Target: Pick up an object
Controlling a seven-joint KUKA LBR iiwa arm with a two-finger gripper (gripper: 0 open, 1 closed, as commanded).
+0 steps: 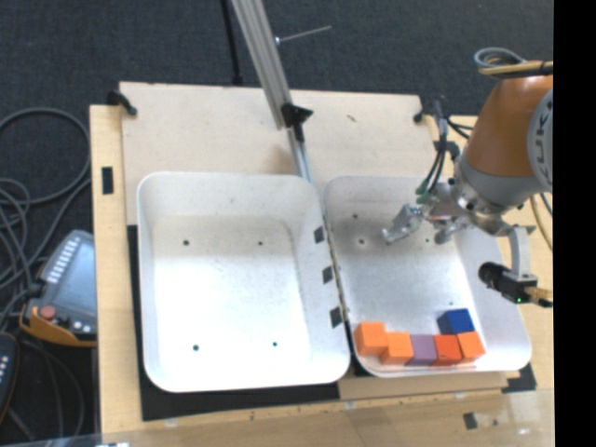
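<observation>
Meanwhile, blocks hug the right bin's near edge.

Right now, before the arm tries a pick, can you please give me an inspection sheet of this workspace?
Surface: wooden bench bearing two white bins, left bin and right bin.
Job's things: orange blocks, a purple block and a blue block along the right bin's near edge.
Clutter: nothing seen.
Gripper: gripper above the right bin's far part, holding nothing.
Cables: black cables on the floor, left.
Surroundings: metal pole, handheld controller, dark carpet.
</observation>
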